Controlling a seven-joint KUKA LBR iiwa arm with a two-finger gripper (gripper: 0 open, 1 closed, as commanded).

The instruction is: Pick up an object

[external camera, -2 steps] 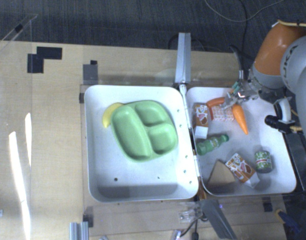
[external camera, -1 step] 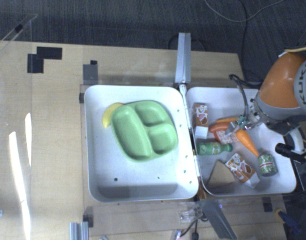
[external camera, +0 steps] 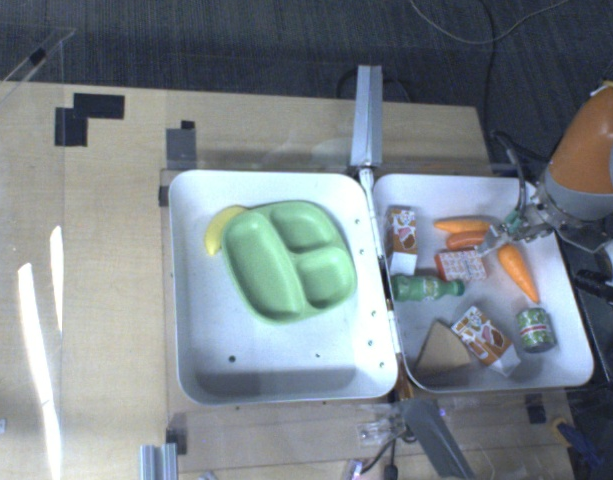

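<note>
The right bin (external camera: 576, 368) holds several small objects. An orange carrot (external camera: 519, 272) lies at its right, and a second carrot (external camera: 462, 226) lies near the back beside a red packet (external camera: 459, 265). A green bottle (external camera: 427, 288) lies on its side by the left wall. A small carton (external camera: 402, 228) stands at the back left. A printed carton (external camera: 482, 336), a green can (external camera: 535, 330) and a brown wedge (external camera: 445, 349) sit toward the front. My gripper (external camera: 513, 230) hangs low over the bin's back right, just above the top end of the right carrot and beside the red packet.
The left bin (external camera: 201, 348) holds a green divided plate (external camera: 289, 259) with a yellow banana (external camera: 219, 230) poking out from under its left edge. A metal post (external camera: 366, 118) stands behind the seam between the bins. The arm's orange band (external camera: 591, 153) is at the right edge.
</note>
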